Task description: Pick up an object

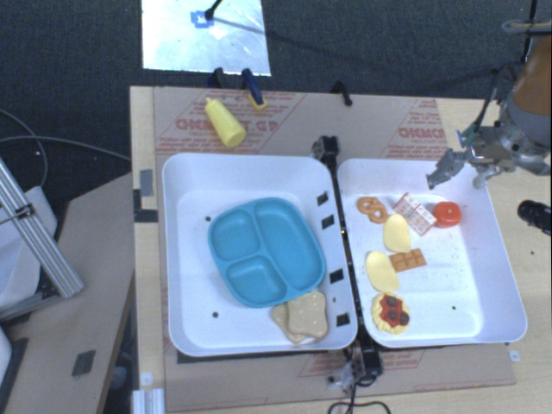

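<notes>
Up at the right, the gripper (466,166) hangs over the far edge of the right bin (504,304), its two grey fingers spread apart with nothing between them. One finger (442,172) points down and left toward the bin floor; the other sits near the bin's far rim.

Nearest the gripper lie three things in the far part of the right bin: a red tomato (446,214) just below and slightly left of the fingers, a red-and-white packet (414,213) touching the tomato's left side, and a pretzel (372,208) further left, near the divider between the bins. None of them touches the gripper.

Toward the near side of the same bin, a pale yellow piece (397,232) lies just under the packet, a brown waffle (408,260) sits beside it, another yellow piece (381,271) touches the waffle on its left, and a small pizza (391,312) with red topping lies nearest the front rim. These are well apart from the gripper.

Over in the left bin (185,231), a blue tray (266,250) with three compartments lies tilted, and a slice of toast (301,317) rests against its near corner. A yellow bottle (224,122) lies on the cardboard beyond the left bin, outside both bins.
</notes>
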Available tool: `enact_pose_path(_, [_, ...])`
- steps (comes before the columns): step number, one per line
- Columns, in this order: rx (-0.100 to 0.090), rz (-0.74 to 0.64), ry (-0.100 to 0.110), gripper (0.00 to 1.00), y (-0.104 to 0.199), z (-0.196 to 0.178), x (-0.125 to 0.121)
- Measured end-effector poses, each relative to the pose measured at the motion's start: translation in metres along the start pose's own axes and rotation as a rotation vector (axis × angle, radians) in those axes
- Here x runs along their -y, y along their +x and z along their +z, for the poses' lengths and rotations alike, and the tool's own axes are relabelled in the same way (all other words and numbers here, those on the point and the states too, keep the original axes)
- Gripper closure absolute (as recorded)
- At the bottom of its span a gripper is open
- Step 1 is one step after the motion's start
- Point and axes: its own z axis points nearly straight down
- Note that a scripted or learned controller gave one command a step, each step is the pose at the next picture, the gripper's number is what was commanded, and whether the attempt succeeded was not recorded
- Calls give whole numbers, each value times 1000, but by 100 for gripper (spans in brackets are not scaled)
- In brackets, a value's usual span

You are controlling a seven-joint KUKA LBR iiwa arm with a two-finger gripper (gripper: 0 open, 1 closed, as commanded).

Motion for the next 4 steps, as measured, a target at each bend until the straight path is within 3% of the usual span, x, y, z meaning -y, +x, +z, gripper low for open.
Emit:
enact_pose_path(1, [-1, 5, 8, 0, -22, 77, 24])
enact_pose_path(2, [-2, 3, 4, 0, 24, 178, 75])
enact_pose_path(4, [0, -1, -1, 0, 23, 138, 55])
